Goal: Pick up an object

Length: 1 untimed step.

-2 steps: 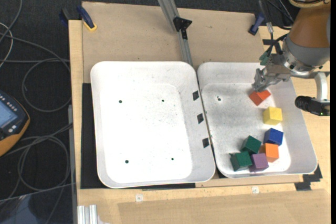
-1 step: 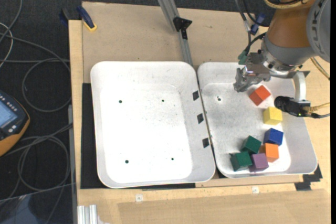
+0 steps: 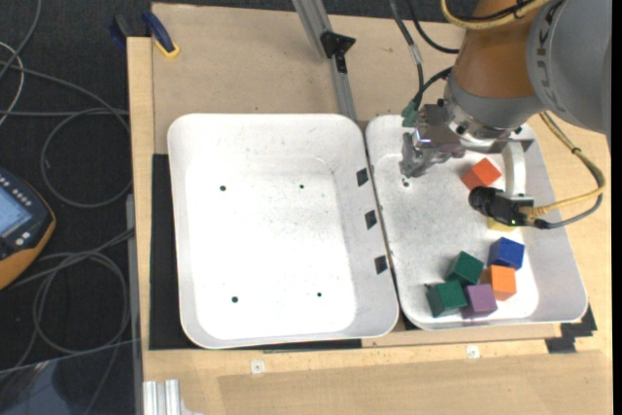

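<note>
Right bin (image 3: 554, 301): jaws (image 3: 416, 160) poised over bare floor at far left, state cannot be told; orange block (image 3: 480, 175) just right; remaining blocks (image 3: 474, 283) clustered near edge, likely awaiting pick

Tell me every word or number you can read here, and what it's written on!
There are none I can read.
The handheld device at the left edge has a lit screen, but its writing is too small and blurred.
The coloured blocks, the white bins and the gripper carry no readable writing.
</note>
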{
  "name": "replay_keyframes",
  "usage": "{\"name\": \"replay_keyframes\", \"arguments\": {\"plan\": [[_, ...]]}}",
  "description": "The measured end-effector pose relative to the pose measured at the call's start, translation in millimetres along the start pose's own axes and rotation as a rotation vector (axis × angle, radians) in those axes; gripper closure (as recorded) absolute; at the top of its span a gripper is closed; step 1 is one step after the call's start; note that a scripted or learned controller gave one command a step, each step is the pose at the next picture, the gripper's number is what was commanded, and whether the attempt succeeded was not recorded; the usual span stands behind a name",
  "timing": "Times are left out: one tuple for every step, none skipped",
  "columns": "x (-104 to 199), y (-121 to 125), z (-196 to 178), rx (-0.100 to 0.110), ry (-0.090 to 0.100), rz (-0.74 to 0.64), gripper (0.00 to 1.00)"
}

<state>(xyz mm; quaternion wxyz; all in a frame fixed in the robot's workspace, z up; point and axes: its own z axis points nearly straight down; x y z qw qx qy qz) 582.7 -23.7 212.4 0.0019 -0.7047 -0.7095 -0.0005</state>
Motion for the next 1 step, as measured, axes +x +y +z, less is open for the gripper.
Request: {"name": "replay_keyframes", "arguments": {"plan": [[61.4,-7.5,-10.4,-0.003,0.000,-0.001,1.00]]}}
